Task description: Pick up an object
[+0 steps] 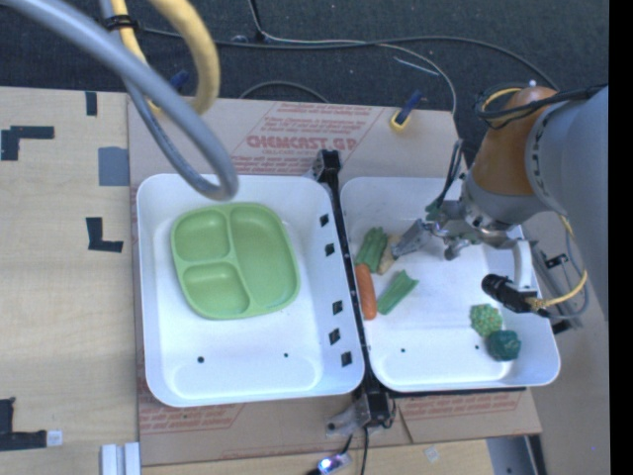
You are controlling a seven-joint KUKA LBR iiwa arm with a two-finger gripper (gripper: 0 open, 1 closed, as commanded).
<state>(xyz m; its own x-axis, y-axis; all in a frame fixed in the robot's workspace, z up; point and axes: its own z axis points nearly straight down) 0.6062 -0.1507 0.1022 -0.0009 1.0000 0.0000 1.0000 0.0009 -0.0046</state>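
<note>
Overhead, gripper hung in right bin, fingers apart, empty, just beside green pepper; carrot below pepper.

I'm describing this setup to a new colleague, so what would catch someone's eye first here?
Probably the green divided plate, alone in the left bin. Next, the grey arm with its orange band, reaching in from the right, its gripper low over the right bin near the carrot and green vegetable pieces.

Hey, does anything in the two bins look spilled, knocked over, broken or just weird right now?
Nothing stands out. The green plate lies flat in the left bin, and the toy vegetables lie scattered loosely in the right bin, none damaged.
</note>
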